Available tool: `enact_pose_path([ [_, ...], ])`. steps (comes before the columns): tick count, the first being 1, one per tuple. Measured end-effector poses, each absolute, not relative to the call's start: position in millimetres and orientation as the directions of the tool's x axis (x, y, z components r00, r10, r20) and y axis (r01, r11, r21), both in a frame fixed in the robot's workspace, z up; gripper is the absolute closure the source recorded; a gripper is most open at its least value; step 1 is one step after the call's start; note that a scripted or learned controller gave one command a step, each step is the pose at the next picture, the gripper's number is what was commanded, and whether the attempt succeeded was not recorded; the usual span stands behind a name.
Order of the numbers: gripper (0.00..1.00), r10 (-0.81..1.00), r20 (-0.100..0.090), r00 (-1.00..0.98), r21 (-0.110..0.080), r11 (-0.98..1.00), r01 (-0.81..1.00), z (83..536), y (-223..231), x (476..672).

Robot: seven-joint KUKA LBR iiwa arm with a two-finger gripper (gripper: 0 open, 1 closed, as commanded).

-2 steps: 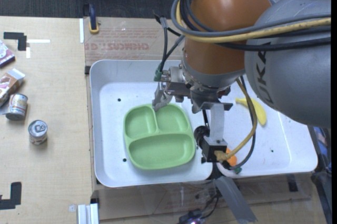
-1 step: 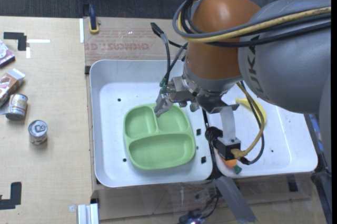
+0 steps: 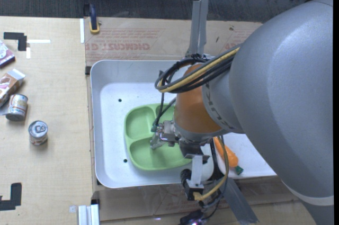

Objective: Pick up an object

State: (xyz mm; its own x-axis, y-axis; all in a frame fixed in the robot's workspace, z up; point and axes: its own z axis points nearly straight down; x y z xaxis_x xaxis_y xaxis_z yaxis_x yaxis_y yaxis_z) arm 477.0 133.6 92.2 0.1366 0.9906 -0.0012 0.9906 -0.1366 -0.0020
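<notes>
White bin (image 3: 106, 113) holds a green divided plate (image 3: 140, 142); gripper (image 3: 159, 139) above it, jaw state unclear.

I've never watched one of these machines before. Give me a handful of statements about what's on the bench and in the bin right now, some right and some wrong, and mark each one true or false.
1. A green divided plate lies in the white bin. True.
2. Two small cans stand inside the bin. False: they stand on the wooden bench, left of the bin.
3. An orange carrot-like object lies beside the arm's lower part. True.
4. The plate is red. False: it is green.
5. The arm carries an orange band over the bin. True.
</notes>
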Motion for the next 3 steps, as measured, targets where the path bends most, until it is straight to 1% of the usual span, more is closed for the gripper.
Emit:
enact_pose_path([
  [1,0.0,0.99,-0.002,0.144,-0.001,-0.144,0.99,289,56,531.7],
  [2,0.0,1.0,-0.001,-0.01,-0.002,0.01,1.0,184,132,546.9],
  [3,0.0,1.0,-0.002,0.008,-0.002,-0.008,1.0,173,195,477.1],
])
